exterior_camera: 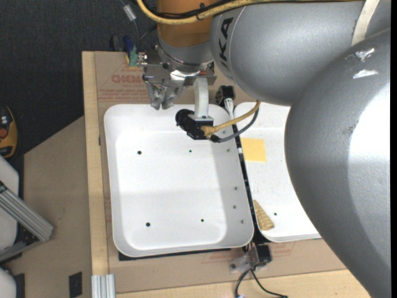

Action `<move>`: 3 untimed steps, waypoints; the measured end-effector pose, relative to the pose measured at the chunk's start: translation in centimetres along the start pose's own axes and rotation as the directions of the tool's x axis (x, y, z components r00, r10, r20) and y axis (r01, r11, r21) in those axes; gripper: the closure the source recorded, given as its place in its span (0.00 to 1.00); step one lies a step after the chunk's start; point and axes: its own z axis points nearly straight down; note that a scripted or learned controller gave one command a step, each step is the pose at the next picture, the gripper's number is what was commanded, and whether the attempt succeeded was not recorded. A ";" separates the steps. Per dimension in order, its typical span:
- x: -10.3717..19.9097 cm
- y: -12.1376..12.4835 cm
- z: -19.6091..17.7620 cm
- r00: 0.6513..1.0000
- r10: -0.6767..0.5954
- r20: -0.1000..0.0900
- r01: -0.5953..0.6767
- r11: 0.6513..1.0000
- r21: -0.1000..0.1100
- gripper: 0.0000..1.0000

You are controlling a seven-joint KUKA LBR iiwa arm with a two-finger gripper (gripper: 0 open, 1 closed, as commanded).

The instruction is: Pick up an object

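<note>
My gripper [162,102] hangs over the far edge of the left white bin [124,185], near its back left corner, below the orange wrist band. Nothing shows in it. A flat yellow square [253,149] lies in the right bin [279,231] close to the divider. A tan, ridged, wedge-shaped piece [263,216] lies near the right bin's front left corner. The grey arm hides most of the right bin.
A white bar and a black cable fitting [191,123] hang from the wrist over the left bin's back right part. A brown board [93,166] frames the bins. Metal rails [25,213] stand at the left of the bench.
</note>
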 end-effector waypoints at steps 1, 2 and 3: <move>-0.3 4.2 -13.1 1.000 0.003 -0.005 -0.003 1.000 -0.025 1.00; -0.3 2.6 -3.4 1.000 0.006 0.002 -0.006 1.000 0.004 1.00; -0.2 4.1 -6.2 1.000 0.004 -0.002 -0.004 1.000 -0.013 1.00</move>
